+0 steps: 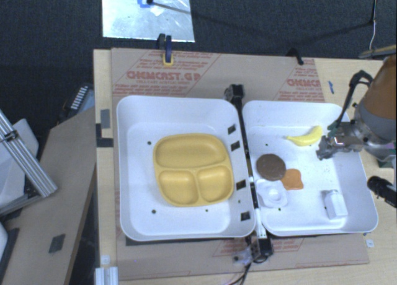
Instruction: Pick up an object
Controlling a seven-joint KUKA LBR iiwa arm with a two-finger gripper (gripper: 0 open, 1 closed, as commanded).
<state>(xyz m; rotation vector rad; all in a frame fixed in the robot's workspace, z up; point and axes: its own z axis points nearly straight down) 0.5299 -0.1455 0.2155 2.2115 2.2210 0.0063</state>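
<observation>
Right bin (356, 215): banana (305, 136) lies flat on the floor in the upper middle of the bin. Its long axis runs roughly left-right, tilted — the right end sits higher in the view than the left, with the curve bowing downward. The right tip points toward the gripper (327, 149).

The gripper sits just right of the banana and slightly lower in the view, close to its right tip; contact cannot be made out. Nothing visible between the fingers; whether they are spread or closed cannot be told from this angle.

Other items in the right bin — brown disc (271, 166), with an orange piece (292, 179) touching its lower right edge, a white cup (272, 193) below them, and a white block (334, 204) near the lower right corner.

Left bin (133, 122): yellow divided tray (186, 168), three compartments, centred.
</observation>
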